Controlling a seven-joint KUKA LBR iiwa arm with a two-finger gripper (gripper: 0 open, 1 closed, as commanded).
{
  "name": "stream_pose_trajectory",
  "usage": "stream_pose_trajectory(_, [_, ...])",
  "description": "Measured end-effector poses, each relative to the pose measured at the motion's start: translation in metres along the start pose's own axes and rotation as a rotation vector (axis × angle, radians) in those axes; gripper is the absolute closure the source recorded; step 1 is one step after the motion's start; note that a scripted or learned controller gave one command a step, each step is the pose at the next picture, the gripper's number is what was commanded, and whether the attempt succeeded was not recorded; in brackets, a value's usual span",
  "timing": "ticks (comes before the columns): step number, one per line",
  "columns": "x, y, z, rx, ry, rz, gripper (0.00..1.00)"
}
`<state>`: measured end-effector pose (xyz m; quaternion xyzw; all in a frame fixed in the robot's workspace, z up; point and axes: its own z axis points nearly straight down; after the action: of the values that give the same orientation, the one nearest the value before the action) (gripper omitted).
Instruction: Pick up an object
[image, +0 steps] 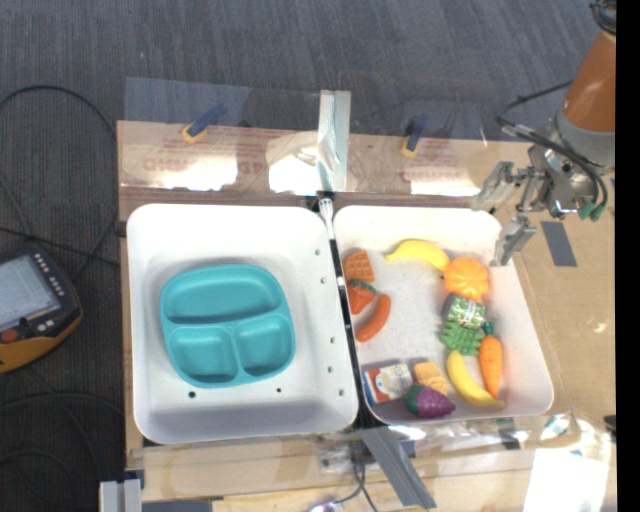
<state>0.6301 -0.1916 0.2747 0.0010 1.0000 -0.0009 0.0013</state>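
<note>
The right bin (525, 300) holds several toy foods: a yellow banana (418, 253), an orange pumpkin (467, 278), a green leafy piece (464, 314), a carrot (490, 365), a second banana (466, 381), a purple piece (430, 402), a red sausage (374, 318) and an orange slice (358, 266). My gripper (503, 218) hangs over the bin's far right corner, above and to the right of the pumpkin. Its fingers (514, 241) are open, with nothing between them.
The left bin (150, 240) carries a teal divided tray (228, 322). A red and white packet (388, 381) and a small yellow piece (431, 375) lie near the right bin's front wall. A handheld pendant (30, 295) lies off the bench at far left.
</note>
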Motion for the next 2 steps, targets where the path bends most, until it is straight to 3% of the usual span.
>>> stream_pose_trajectory(1, [0.030, -0.014, 0.160, 0.000, 0.001, -0.134, 0.00])
stream_pose_trajectory(2, [0.117, -0.015, 0.183, 0.002, -0.016, 0.052, 0.00])
